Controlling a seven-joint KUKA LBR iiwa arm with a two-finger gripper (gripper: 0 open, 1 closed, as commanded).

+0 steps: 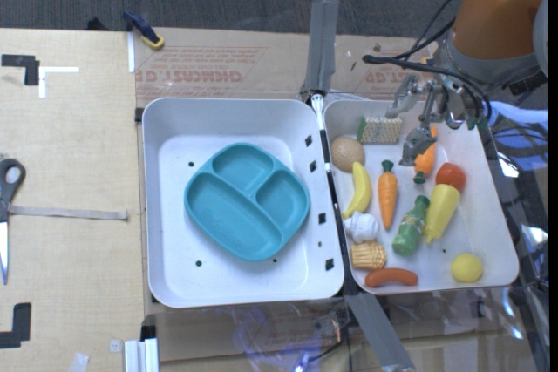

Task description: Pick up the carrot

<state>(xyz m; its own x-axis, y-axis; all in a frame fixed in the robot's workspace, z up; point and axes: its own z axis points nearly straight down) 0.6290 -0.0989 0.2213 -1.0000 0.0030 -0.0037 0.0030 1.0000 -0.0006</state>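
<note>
Bench [61, 144] tan board | bins [166, 274] white | floor dark | claw [418, 148] grip unclear

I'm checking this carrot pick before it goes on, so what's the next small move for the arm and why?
Probably shift the gripper left and slightly toward the camera until it is over the carrot. The carrot lies free in the right bin, between the banana and the green bottle, and the gripper sits beside it.

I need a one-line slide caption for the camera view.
Claw above right bin of toy food; carrot beside banana; blue tray in left bin.
</note>
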